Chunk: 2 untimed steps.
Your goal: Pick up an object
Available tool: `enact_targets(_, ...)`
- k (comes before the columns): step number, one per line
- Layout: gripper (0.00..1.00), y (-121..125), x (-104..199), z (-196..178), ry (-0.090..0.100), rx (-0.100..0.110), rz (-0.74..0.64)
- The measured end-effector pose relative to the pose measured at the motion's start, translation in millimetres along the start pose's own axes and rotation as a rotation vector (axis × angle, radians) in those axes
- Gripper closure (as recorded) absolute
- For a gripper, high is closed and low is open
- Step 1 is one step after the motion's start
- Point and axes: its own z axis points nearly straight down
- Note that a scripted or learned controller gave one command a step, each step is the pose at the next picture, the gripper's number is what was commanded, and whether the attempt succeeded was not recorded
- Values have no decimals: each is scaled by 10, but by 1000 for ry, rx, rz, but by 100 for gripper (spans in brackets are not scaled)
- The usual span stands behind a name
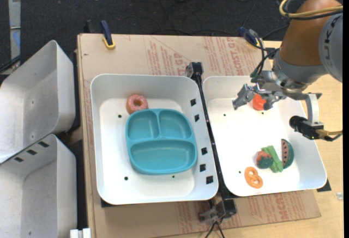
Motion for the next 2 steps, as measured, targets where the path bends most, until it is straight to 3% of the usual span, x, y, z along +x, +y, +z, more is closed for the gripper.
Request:
enact_targets(1,0,26,0,-66,-2,-12,-2)
enact_targets(2,0,-27,65,402,-1,-9,0)
